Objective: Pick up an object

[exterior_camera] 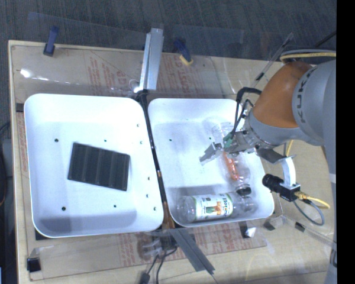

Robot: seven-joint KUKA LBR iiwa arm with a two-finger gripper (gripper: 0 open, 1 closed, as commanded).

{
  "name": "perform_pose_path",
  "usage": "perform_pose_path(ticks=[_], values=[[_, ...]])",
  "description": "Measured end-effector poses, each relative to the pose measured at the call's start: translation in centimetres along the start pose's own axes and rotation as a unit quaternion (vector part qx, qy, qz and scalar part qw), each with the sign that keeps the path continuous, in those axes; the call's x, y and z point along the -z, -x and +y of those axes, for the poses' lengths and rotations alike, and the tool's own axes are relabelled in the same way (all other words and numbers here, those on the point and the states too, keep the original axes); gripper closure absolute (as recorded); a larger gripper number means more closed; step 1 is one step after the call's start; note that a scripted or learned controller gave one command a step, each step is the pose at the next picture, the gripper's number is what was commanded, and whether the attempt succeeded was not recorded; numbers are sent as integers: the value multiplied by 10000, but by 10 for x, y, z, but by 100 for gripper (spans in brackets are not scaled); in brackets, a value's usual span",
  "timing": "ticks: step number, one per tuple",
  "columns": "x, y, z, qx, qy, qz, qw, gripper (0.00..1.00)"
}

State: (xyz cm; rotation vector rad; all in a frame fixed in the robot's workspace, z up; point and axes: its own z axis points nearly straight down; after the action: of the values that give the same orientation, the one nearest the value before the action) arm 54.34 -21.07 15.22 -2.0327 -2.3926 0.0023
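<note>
Right now the likeliest target is a small clear bottle with orange contents [234, 169], lying in the right bin [171, 135] with its long axis running roughly up and down the view, dark cap toward the near wall. It sits directly under and just below the pincer [222, 148], which hangs low over the bin's middle, so the coming move looks like a short descent rather than a sideways reach. Whether the pincer is spread or closed I cannot tell; its tips blur into crinkled clear plastic. A larger clear bottle with a green label [212, 207] lies crosswise along the near wall. The left bin [41, 117] holds a dark ribbed panel [99, 166]. The arm's wrist hides the right bin's far right corner.
</note>
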Motion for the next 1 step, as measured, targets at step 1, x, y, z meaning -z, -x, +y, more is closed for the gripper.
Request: perform_pose_path(ticks=[1], values=[[0, 0, 0, 0, 0, 0, 10000, 0]])
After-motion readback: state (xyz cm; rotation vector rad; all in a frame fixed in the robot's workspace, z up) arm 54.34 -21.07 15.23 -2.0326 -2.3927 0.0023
